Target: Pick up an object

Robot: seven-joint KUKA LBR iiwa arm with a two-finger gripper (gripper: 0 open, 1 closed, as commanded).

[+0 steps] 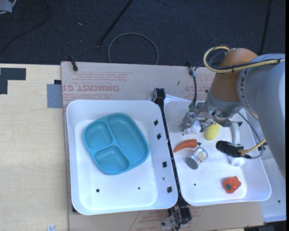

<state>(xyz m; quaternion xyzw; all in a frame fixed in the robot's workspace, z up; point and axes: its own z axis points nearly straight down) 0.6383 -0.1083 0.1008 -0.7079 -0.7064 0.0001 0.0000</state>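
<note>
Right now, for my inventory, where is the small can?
In the camera view, the small can lies in the right bin, just below the orange vegetable, near that bin's left wall.

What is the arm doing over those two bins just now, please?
The KUKA arm reaches into the right bin, its gripper low near the back, beside a yellow corn-like toy. Whether it holds anything is unclear. An orange chilli-like toy, a small tin can and a red toy lie loose there. A blue divided plate sits in the left bin.
</note>
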